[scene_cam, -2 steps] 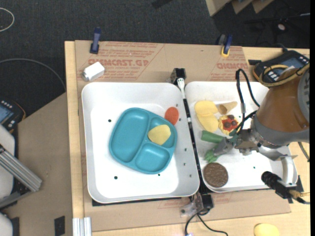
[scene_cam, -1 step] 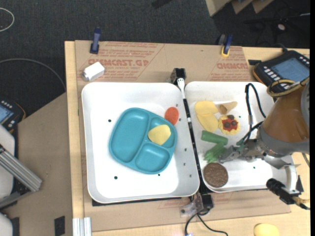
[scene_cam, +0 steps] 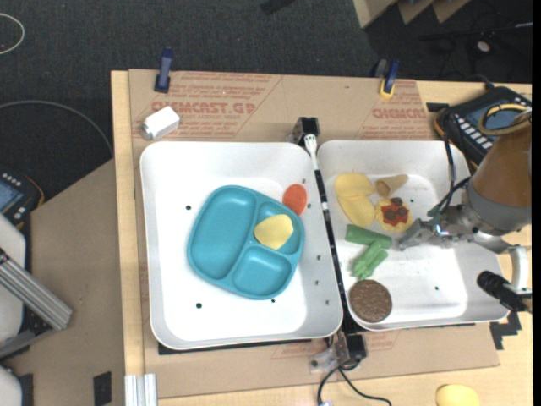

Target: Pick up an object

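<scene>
In the right bin [scene_cam: 439, 299] lie a yellow piece [scene_cam: 353, 197], a tan piece [scene_cam: 391, 183], a red and brown item [scene_cam: 394, 215], two green pieces [scene_cam: 368, 250] and a brown disc [scene_cam: 370, 300]. My gripper [scene_cam: 412, 236] reaches in low from the right, its tip just right of the green pieces and below the red item. Nothing visibly sits in it. In the left bin [scene_cam: 169, 227] a blue divided plate [scene_cam: 224, 244] carries a yellow item [scene_cam: 275, 231], and an orange item [scene_cam: 295, 198] lies at the plate's upper right rim.
The grey arm with its orange band [scene_cam: 505, 180] hangs over the right bin's right side. A black divider [scene_cam: 324, 218] runs between the bins. A white block [scene_cam: 161, 123] and two blue clamps [scene_cam: 164, 68] sit on the cardboard behind.
</scene>
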